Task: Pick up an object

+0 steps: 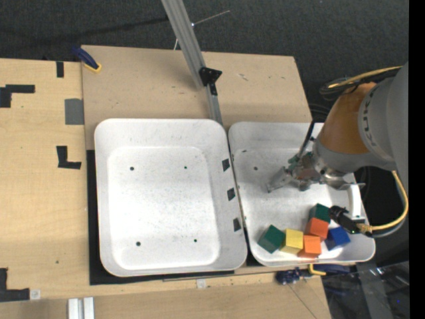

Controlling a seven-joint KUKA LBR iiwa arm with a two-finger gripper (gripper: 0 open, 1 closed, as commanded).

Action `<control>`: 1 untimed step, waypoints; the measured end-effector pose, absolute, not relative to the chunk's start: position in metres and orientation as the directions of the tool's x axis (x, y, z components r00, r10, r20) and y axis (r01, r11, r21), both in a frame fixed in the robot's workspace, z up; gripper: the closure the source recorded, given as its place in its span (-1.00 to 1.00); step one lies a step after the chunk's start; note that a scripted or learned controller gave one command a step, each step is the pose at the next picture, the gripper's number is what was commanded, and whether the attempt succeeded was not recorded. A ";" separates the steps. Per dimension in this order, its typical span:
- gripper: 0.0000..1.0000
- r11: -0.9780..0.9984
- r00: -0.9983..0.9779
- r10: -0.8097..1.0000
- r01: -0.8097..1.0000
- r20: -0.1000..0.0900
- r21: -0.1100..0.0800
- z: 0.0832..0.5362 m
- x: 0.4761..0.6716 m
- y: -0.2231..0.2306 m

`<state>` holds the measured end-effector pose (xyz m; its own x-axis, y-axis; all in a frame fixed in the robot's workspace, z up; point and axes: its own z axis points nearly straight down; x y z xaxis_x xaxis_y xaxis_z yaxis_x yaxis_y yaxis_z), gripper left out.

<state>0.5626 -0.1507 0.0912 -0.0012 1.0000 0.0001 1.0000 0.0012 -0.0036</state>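
Sitting side by side: two white bins, the left bin [163, 195] and the right bin [265, 151]. Lying bunched in the right bin's near right corner: six blocks, namely two green [271, 238] [322, 212], two orange [317, 227] [311, 244], one yellow [294, 239], one blue [338, 237]. Hovering over the right bin's middle, apart from the blocks: the gripper [282, 181], gripping nothing visible; open or closed, cannot tell. Crossing above: a slanted metal bar [189, 38].

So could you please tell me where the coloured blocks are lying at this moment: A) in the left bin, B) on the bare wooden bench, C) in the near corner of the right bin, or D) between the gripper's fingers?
C: the coloured blocks sit clustered in the near corner of the right bin, with the gripper apart from them, over the bin's middle.
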 end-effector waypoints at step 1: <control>1.00 0.002 -0.002 1.000 1.000 0.001 -0.004 0.101 0.563 -0.150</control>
